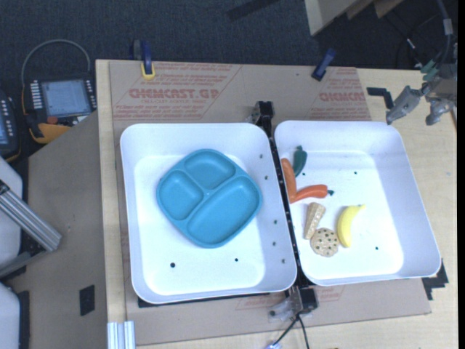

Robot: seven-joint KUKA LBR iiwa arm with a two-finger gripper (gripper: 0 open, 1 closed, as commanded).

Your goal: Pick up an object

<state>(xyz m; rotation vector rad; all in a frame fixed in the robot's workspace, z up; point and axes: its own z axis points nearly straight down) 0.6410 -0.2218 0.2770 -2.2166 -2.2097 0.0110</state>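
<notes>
In the right bin [407, 195], nearest first, lie a round speckled cookie [324, 242], a curved yellow banana [348, 225], a tan cracker wedge [313, 219], an orange carrot [309, 193] and another carrot with a green top [293, 169]. The left bin [138, 195] holds a glossy blue three-compartment plate [209, 196]. Far right, beyond the bins, the gripper [418, 102] hangs with fingers apart, clamped on nothing.

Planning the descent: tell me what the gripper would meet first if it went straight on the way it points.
The gripper at the upper right seems to point down; likely first contact is the bench just beyond the right bin's far corner, though depth is unclear.
</notes>
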